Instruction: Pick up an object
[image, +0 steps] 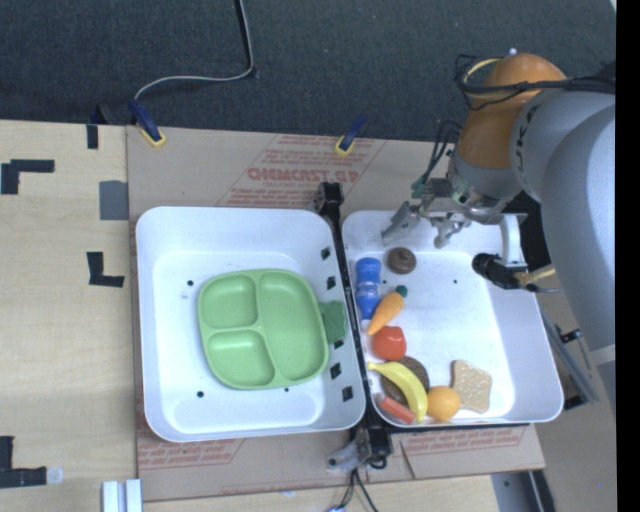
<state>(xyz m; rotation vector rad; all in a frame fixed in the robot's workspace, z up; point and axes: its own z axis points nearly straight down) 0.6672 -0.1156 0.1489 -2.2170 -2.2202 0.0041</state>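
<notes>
End effector (420, 226): fingers spread, holding nothing, poised over the far end of the right bin (520, 350) just above a brown round piece (401, 260). Left bin (165, 300): green divided plate (262, 328).

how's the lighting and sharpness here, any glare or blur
Camera view: even, soft light; the white right bin looks bright but not blown out; the green tray has faint sheen; the pincer looks slightly soft, its shape hard to read; small toys cast weak shadows.
</notes>
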